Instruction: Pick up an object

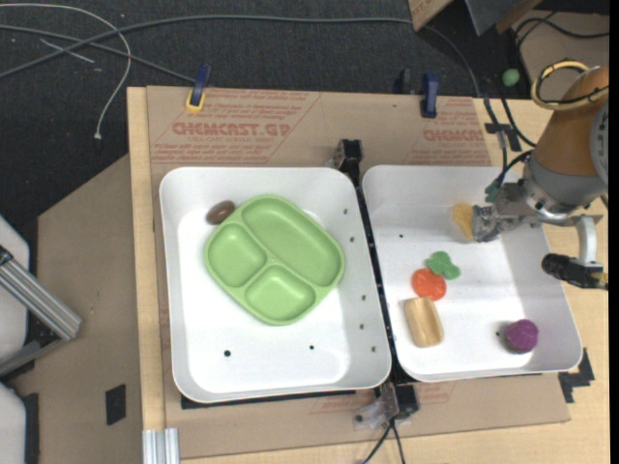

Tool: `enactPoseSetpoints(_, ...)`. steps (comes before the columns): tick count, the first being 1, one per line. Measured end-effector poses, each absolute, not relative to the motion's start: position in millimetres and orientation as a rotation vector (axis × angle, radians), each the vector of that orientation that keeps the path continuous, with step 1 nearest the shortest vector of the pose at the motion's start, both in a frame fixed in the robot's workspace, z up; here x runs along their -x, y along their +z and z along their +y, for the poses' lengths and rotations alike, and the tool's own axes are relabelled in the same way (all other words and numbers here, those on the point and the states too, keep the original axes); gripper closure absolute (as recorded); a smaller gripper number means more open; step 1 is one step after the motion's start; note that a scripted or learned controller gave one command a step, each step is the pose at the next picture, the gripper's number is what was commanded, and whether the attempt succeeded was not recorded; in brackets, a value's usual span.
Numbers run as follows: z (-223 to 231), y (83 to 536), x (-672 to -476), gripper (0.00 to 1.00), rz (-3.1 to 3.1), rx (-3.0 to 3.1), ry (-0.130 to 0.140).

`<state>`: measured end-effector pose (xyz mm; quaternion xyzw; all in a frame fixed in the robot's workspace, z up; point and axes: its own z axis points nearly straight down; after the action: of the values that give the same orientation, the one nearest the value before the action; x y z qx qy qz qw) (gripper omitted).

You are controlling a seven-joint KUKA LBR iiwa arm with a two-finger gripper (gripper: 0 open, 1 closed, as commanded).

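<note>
My gripper (486,224) is low over the back of the right bin (542,269), reaching in from the right under the orange-banded wrist. A small yellow object (464,220) lies just to its left, touching or nearly touching the gripper's tip. Further forward in the same bin lie a green leafy piece (443,264), a red-orange round piece (428,284), a tan bread-like piece (423,321) and a purple round piece (521,334).
The left bin (193,356) bears a green divided plate (275,258), with a small brown object (221,212) at its back left. A black divider with a clamp (348,153) runs between the bins. Cables lie on the dark floor behind.
</note>
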<state>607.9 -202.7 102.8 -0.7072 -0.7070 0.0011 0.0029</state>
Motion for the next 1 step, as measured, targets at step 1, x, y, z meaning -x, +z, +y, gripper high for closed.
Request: enactPoseSetpoints(1,-202.2,84.9,-608.3,0.00,-2.220,2.219,0.001)
